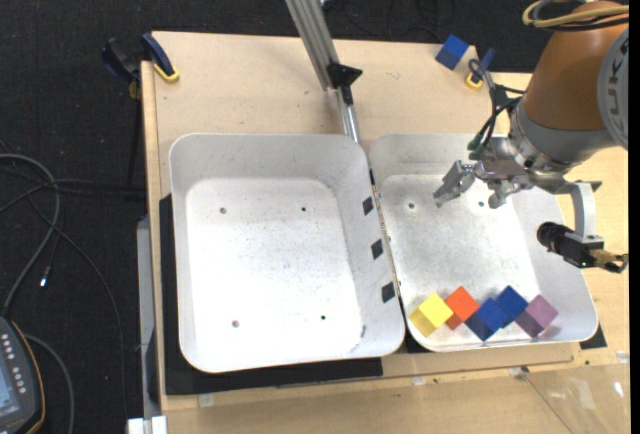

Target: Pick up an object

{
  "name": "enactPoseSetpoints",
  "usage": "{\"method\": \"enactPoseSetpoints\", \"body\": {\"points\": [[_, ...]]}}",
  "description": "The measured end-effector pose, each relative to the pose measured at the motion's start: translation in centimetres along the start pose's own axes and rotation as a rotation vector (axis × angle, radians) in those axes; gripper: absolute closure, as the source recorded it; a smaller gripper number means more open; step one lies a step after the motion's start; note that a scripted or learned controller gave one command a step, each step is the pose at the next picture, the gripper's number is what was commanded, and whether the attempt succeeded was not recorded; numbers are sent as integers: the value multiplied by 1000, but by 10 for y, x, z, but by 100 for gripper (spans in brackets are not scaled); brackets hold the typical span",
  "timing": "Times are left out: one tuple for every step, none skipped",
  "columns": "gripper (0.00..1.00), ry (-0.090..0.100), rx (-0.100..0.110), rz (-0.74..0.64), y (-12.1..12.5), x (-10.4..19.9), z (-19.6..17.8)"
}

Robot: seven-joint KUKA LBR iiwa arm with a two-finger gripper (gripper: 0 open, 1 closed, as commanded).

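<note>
**Pincer above the right bin, blocks lined up at the near edge**

Dark carpet strewn with cables surrounds a pale wooden desk (250, 92) that carries two shallow white bins side by side. On the left sits the left bin (265, 252), its speckled floor bare. Beside it, the right bin (470, 252) holds five small blocks in a row along its near wall: a yellow block (431, 314) at the left end, an orange block (461, 303) touching it, two blue blocks (497, 312) close together, and a purple block (538, 314) at the right end near the bin's corner. All are plain, solid-coloured cubes, lying slightly askew to one another.

Reaching in from the right, the grey and orange arm (575, 87) hangs over the far part of the right bin. Its pincer (478, 184) has its fingers spread apart with nothing between them, well apart from the row of blocks. Between the pincer and the blocks lies open white floor. The blocks press close to the near wall, leaving little room on that side.

Another blue block (452, 50) rests on the desk beyond the bins, near its far right corner, next to a clamp (477, 69).
</note>
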State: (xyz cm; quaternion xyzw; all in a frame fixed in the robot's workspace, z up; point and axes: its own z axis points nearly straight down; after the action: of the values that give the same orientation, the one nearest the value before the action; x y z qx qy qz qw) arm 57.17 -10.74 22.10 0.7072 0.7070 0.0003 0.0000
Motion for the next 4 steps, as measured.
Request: {"method": "enactPoseSetpoints", "body": {"points": [[0,-4,-9,0,-3,-25,-121],[0,-2,-10,-8,15,35,-283],[0,-3,1,-1,93,11,-259],[0,0,9,-5,109,81,-20]]}}
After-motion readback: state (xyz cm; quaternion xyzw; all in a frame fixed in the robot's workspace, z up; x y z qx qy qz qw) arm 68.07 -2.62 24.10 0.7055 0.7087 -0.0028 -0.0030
